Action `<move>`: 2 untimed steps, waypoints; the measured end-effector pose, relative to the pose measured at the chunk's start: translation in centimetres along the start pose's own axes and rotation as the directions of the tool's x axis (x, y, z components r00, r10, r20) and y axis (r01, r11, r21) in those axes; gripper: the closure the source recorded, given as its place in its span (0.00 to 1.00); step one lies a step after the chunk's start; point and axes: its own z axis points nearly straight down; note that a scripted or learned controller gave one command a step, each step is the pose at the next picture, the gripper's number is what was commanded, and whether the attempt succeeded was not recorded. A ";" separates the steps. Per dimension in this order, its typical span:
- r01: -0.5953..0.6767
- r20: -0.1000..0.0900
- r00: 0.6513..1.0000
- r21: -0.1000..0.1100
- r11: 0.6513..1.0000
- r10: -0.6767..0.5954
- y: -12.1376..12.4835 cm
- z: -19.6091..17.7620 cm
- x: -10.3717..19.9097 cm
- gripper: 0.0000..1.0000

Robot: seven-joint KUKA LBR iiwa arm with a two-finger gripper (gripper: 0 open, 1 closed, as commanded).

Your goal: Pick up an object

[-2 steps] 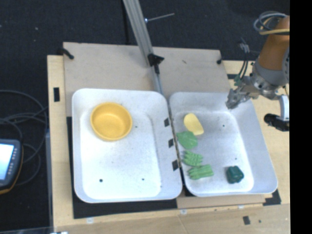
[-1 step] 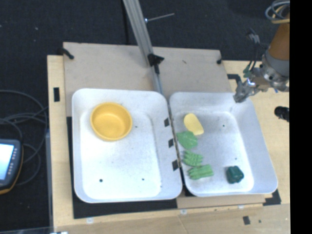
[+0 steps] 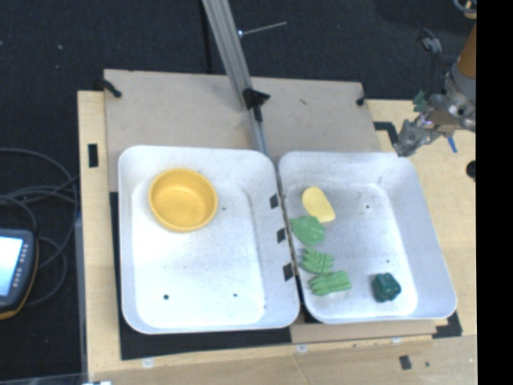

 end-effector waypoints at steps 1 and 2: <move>0.003 -0.001 1.000 0.003 1.000 -0.003 -1.3 -0.8 4.7 1.00; 0.003 -0.002 1.000 0.003 1.000 -0.003 -1.9 -1.0 9.2 1.00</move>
